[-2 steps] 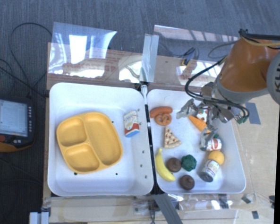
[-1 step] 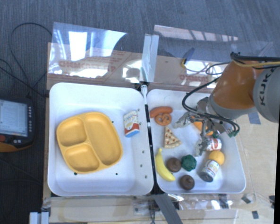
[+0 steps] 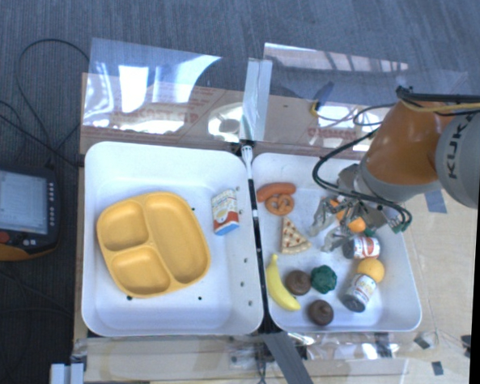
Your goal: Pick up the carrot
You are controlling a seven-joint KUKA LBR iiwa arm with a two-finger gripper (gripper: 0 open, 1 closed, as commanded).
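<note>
Hovering over the right bin, the pincer pinches a small orange carrot.
Cans lie just beside it.

The table at mid-frame carries two white bins: left bin and right bin, side by side.
</note>
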